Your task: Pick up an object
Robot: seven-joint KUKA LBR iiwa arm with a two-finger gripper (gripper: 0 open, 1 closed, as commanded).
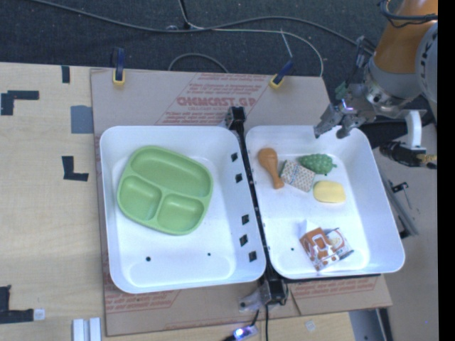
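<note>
The things I could pick up lie in the right bin point(377, 190), the one on my side of the table point(43, 190). In its far half, a brown toy drumstick point(269, 165) lies nearest the divider between the bins, its thick end pointing far. Just to its right sits a small pale patterned block point(297, 176), touching or almost touching the drumstick. A green bumpy toy point(317, 163), like a bunch of leaves or broccoli, lies against the block's far right corner. A yellow rounded piece point(330, 192) rests just near of the green toy. Well apart from these, in the near half of the bin, lies a small orange and white packet point(325, 246), tilted.

My gripper point(336, 124) hangs over the far right corner of the right bin, above the rim, and nothing is between its fingers. I cannot tell from this angle whether they are spread or closed. My grey arm with its orange band point(405, 30) reaches in from the far right.

The left bin point(121, 261) holds a green divided plate point(166, 190) with three compartments, lying flat in its far half. Both bins sit on a brown cardboard sheet point(206, 98), clamped at its far edge by two blue and yellow clips point(118, 68). Cables point(234, 27) trail over the dark floor beyond.
</note>
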